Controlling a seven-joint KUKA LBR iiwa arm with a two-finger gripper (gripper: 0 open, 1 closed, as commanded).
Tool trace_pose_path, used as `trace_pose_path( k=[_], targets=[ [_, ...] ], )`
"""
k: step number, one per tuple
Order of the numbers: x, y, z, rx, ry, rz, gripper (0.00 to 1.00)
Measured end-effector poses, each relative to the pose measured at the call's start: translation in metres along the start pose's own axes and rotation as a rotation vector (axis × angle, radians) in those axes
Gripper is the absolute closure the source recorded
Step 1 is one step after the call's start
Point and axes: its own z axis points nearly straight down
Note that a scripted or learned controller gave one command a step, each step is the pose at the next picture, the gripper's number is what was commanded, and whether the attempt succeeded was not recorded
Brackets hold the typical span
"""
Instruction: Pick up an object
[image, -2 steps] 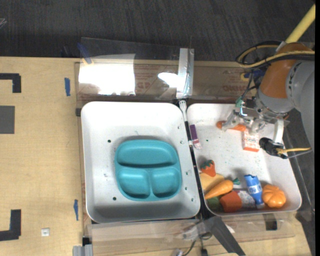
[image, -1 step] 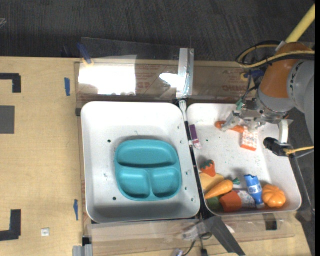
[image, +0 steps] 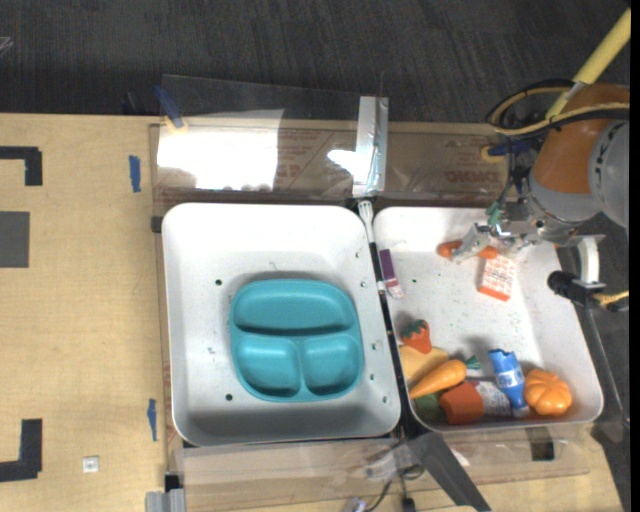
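Starting at the far left, bare tan desk (image: 80, 300), nothing to grab. Next over, the left bin (image: 190, 240), with a teal divided tray (image: 296, 336) lying flat in the middle, too broad for an easy pinch. Across the divider into the right bin (image: 560, 330): a purple marker (image: 386, 270) lying along the inner wall, then a heap along the near edge, probably slid down there: a small orange-and-green toy (image: 415, 335), a carrot (image: 437, 377), a red block (image: 461, 403), a blue-capped tube (image: 507, 374), a little pumpkin (image: 547, 392). Up at the far end, the pincer (image: 502, 232) low over the bin floor, just beside a small orange piece (image: 450, 248) and an orange-and-white card (image: 496, 278). Fingers lost in the metalwork, so cannot tell how wide apart or whether closed on anything. Likely targets those two loose items, lying apart from the heap and easier to reach cleanly.
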Motion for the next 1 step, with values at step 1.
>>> trace_pose_path(
  k=[1],
  targets=[
    [-0.0114, -0.0146, -0.0016, -0.003, -0.002, -0.040, 0.00]
  ],
)
